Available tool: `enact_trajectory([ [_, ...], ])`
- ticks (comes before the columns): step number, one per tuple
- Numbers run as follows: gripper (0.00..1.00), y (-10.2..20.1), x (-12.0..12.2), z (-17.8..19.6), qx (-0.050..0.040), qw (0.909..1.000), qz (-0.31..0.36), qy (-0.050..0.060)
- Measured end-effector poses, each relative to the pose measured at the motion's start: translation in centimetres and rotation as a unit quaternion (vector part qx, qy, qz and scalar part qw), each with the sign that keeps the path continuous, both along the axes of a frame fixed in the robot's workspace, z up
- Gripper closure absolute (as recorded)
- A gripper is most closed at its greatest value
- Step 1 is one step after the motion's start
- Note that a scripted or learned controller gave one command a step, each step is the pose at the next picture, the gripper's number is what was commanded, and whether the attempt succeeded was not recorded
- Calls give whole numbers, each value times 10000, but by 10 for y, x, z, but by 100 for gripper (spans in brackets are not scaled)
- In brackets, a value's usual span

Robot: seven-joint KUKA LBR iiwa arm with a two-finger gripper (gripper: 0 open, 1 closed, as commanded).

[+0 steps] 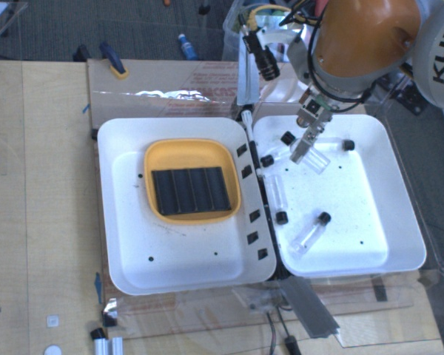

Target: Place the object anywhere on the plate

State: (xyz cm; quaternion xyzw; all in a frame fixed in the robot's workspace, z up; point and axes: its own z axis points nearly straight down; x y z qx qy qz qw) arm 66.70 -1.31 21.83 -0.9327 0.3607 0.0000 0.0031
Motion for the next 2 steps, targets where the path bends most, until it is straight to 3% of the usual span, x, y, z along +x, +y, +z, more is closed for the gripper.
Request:
enact_trajectory([
  [1, 100, 8, 0, 26, -2, 9924, 1229, 1],
  [2, 100, 6, 0, 36, -9, 9760, 2177, -8],
])
